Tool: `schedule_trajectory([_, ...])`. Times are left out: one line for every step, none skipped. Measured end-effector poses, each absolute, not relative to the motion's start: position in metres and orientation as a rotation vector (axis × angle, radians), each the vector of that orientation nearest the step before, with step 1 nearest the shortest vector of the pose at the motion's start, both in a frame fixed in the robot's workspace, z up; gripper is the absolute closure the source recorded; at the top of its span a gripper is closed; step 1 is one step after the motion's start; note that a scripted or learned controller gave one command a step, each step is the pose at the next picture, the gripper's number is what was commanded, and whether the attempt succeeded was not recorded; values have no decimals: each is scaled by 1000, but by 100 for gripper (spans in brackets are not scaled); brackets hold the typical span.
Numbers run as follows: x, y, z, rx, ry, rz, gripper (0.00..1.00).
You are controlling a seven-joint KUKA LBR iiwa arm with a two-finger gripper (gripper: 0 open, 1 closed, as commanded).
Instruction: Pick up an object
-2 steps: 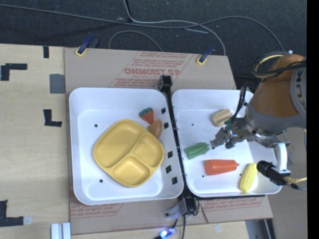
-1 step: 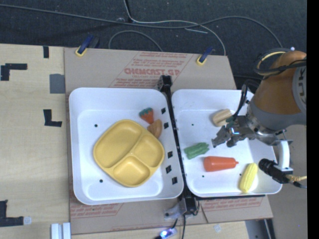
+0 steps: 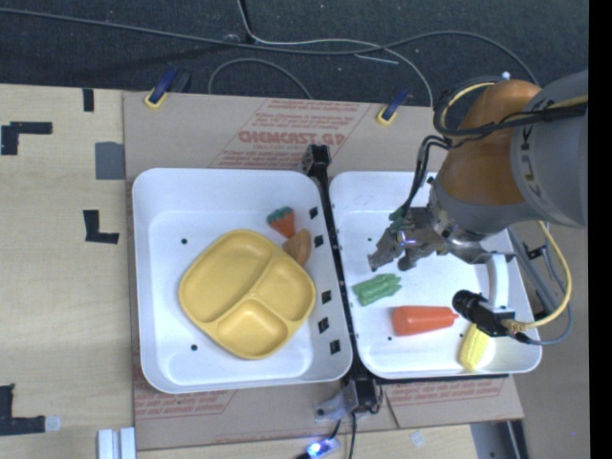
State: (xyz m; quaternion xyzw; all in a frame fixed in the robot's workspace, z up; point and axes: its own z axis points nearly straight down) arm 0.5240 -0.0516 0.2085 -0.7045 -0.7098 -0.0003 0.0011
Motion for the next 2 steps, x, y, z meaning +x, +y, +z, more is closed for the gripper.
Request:
schedule_trajectory([538,10,218,-2211,-2229,-2,100])
schedule_trajectory([547,60,231,-2212,-2228,-1,100])
